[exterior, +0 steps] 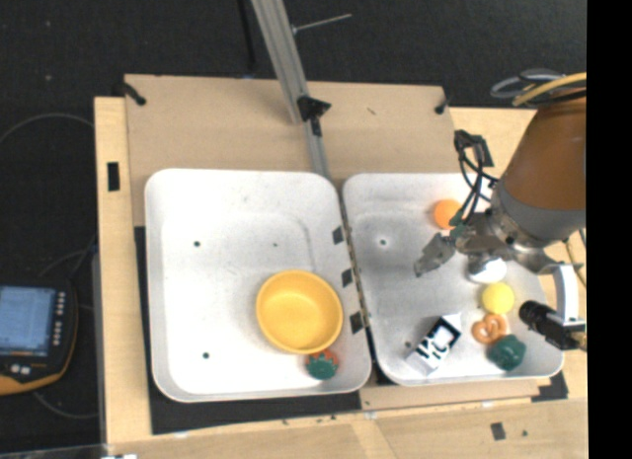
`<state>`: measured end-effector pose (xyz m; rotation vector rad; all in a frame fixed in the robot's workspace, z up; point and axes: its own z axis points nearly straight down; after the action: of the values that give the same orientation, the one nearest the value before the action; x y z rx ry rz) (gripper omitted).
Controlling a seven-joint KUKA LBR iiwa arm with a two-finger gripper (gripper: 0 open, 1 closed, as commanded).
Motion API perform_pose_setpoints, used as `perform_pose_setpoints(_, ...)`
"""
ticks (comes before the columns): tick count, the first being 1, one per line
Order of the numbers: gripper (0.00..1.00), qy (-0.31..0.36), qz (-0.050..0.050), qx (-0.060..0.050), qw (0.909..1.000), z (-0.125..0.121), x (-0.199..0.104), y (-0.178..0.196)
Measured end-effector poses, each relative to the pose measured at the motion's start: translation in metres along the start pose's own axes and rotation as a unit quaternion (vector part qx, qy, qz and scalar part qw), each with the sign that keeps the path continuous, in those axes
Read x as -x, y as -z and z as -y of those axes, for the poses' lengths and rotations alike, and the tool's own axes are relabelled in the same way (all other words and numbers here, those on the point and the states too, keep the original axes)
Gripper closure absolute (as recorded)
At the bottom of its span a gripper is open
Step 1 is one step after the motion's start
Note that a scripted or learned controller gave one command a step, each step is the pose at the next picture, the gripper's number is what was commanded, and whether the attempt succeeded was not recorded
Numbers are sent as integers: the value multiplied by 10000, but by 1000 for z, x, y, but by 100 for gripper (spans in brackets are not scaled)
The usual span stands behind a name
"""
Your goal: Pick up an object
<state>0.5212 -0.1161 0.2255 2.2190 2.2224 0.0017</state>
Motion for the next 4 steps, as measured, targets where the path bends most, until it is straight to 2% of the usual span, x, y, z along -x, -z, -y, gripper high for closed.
perform_pose_setpoints(1,0,-10,1,3,10000,0,0,0)
perform_pose_setpoints(2,0,-15,3,-26,10000,-4,-1,-44)
perform_pose_setpoints(3,0,-15,2,-35,10000,0,10,-98)
perform_pose_setpoints(4,0,-16,6,-12,10000,0,11,-126)
